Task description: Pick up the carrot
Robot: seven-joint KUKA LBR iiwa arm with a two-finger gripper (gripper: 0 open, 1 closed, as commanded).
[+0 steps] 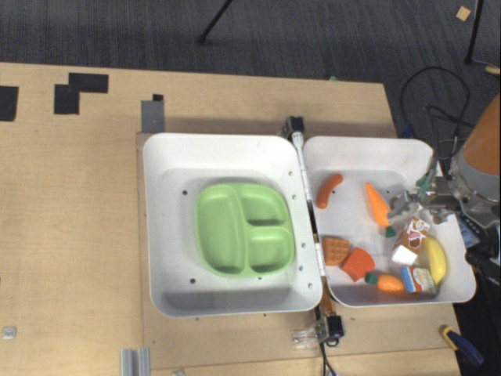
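1. The carrot (376,204) lay tilted in the right bin (368,157), near its middle, free of my grip.
2. My gripper (407,207) hung just right of it, low over the bin, reaching in from the right.
3. Whether my fingers were wide or narrow, I could not tell.
4. My arm (479,151) was cut off at the edge.

The robot's arm (484,151) shows a rounded orange band above a grey wrist; below it sits a grey metal gripper (407,204) with green touches and dark cables alongside.
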